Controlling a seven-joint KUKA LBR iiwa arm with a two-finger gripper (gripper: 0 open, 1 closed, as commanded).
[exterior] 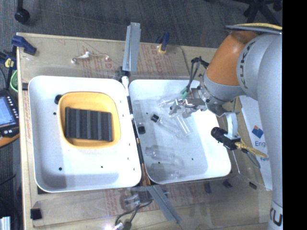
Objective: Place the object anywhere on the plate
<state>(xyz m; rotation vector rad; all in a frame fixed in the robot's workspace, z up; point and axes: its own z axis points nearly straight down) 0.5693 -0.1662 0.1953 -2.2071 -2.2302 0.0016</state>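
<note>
Clear plastic objects lie scattered in the right bin (218,164), one (181,125) just below my hand (178,105) and another (163,155) nearer the front wall, though glare makes their outlines hard to read. I judge I am at the pick stage, with the hand low over the bin; I cannot tell whether it is clenched or released. Next I need a sure grasp, then a carry left to the yellow plate (86,101) in the left bin (43,166).

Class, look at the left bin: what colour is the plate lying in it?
The plate is yellow-orange, with a dark ribbed centre; seen in the camera view.
</note>
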